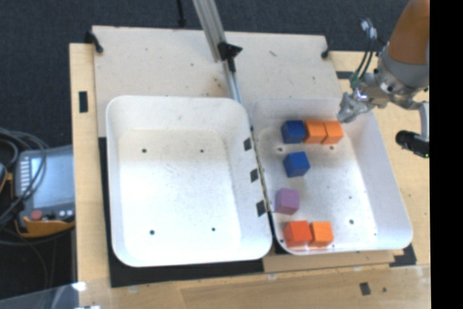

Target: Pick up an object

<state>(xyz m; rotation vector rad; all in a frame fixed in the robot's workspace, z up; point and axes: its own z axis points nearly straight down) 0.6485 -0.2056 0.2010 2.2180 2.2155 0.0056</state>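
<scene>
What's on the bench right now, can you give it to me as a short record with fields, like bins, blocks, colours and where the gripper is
bins: left bin, right bin, side by side
blocks: all in the right bin
far row: blue block, then two orange blocks in a line
middle: second blue block, standing alone
purple block: near the bins' divide
near edge: orange pair side by side
gripper: over the right bin's far right corner, beside the far row
held: nothing seen between its fingers

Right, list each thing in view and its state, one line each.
Gripper: over the right bin's far rim, holding nothing seen.
Right bin: holds seven blocks.
Far row of blocks: blue, orange, orange, touching.
Blue block: alone.
Purple block: alone.
Near orange pair: touching.
</scene>
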